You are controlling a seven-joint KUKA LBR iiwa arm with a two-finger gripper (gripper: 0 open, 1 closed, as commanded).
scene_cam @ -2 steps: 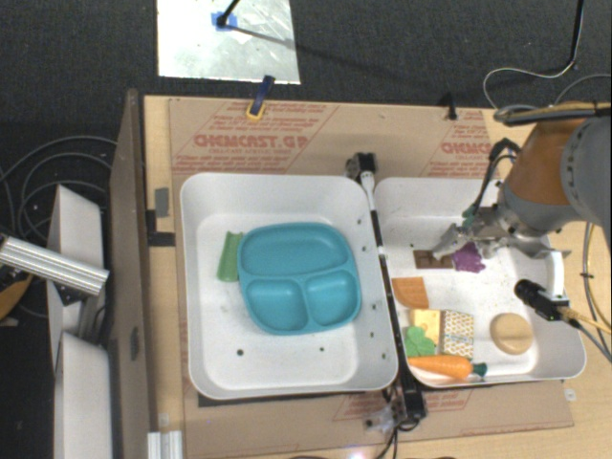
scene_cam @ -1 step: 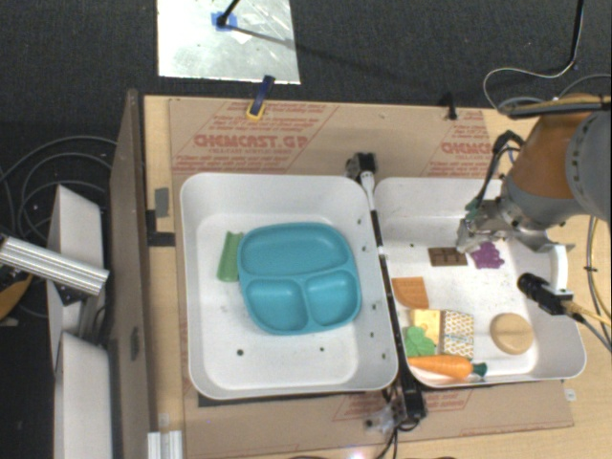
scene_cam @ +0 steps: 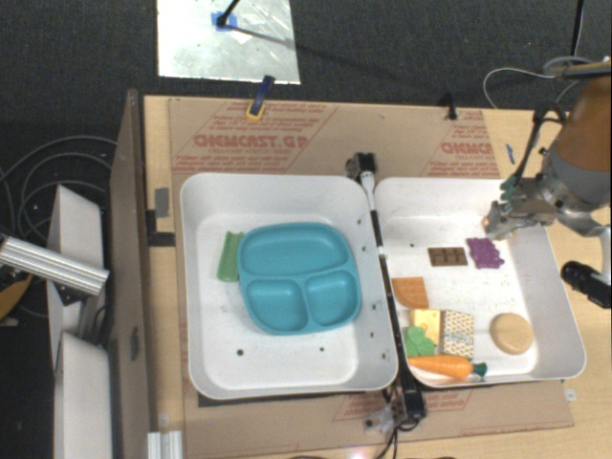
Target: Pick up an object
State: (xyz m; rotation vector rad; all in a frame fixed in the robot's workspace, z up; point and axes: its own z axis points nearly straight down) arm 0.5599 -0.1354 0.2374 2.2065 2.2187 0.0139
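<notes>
Two white bins sit side by side. The left bin (scene_cam: 206, 256) holds a blue tray (scene_cam: 298, 277) with three parts, and a green block (scene_cam: 229, 256) leans on its 9 o'clock side.

The right bin (scene_cam: 550, 285) holds the small toys, so that is where the picking happens. A brown chocolate bar (scene_cam: 446, 256) and purple grapes (scene_cam: 485, 252) lie near the middle. At 7 o'clock, an orange cracker (scene_cam: 410, 292), a yellow piece (scene_cam: 426, 324), a green toy (scene_cam: 418, 342) and a carrot (scene_cam: 441, 365) crowd together. A round tan cookie (scene_cam: 513, 334) sits at 5 o'clock, apart from the rest, so it looks easy to grab.

The gripper (scene_cam: 505, 216) hangs at the bin's 1 o'clock, just above the grapes. I cannot tell how its jaws are set. Nothing shows between them, so I think no toy is picked up yet.
</notes>
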